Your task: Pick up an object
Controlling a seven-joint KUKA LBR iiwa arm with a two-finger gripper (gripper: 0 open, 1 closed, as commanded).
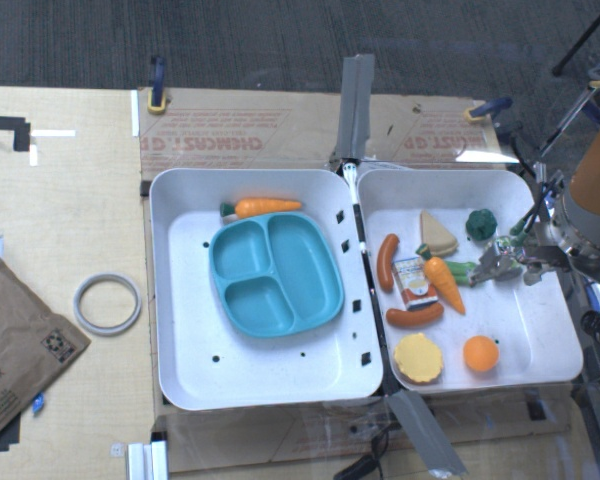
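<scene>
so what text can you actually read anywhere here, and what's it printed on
"CHEMCAST GP", red, upside down, repeated on the brown sheet behind the bins.
"BOX", partly cut off, on the cardboard box at the left edge.
Small carton in the right bin: has a printed label, too small to read.
QR-like mark on the cardboard box: too blurred to read.
Nothing legible elsewhere.

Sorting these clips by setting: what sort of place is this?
Probably a robotics lab bench: two white bins clamped over cardboard, toy food such as a carrot and a blue divided plate, and the gripper.
</scene>
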